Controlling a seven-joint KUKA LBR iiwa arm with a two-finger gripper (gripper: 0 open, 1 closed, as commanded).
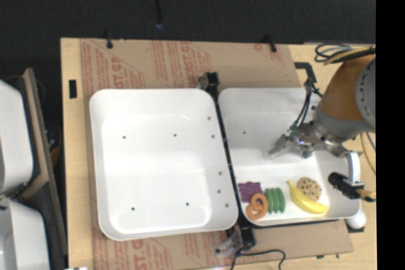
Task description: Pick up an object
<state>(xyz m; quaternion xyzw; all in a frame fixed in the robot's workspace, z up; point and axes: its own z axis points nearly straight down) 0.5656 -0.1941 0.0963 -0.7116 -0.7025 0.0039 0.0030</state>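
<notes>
The toy banana (308,200), nearest in the right bin (253,112), looks light, rigid and smooth; grasp across its middle. The gripper (283,146) hovers spread, holding nothing.

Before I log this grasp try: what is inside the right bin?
Along the right bin's near edge lie a purple piece, an orange ring, a green piece, a banana and a brown cookie. The hand hangs above, hiding some floor.

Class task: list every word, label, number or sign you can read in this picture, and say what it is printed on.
Red printing runs along the edges of the cardboard sheet under the bins: too blurred to read.
White bins: no text visible.
Toy objects: no text visible.
</notes>
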